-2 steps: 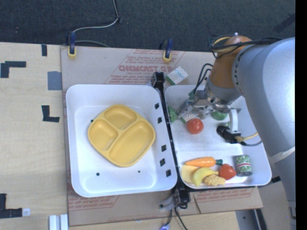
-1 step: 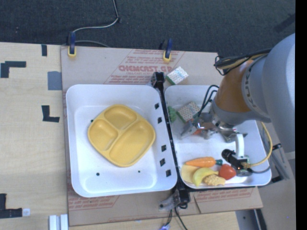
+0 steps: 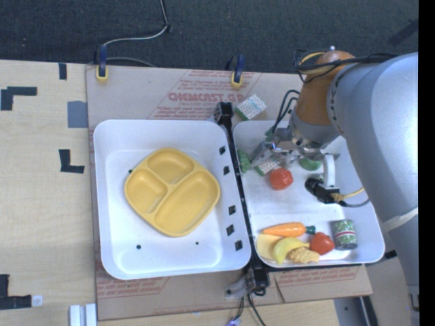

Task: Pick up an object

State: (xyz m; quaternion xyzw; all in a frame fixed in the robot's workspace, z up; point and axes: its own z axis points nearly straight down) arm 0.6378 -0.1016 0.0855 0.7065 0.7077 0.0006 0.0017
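Gripper [image 3: 277,153] low in right bin [image 3: 360,250], hold or gap impossible to tell. Red tomato [image 3: 279,178] just beside, at six o'clock, round, no long axis.

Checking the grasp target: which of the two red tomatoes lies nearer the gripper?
The upper tomato, just below the gripper; the other tomato sits by the carrot.

Dark carpeted floor [image 3: 204,19] along the top, a thin cable [image 3: 153,29] trailing across it, pale wooden surface [image 3: 41,202] with black tape marks [image 3: 68,161], brown cardboard sheet [image 3: 197,94] held by two yellow clamps [image 3: 102,70], even overhead light.
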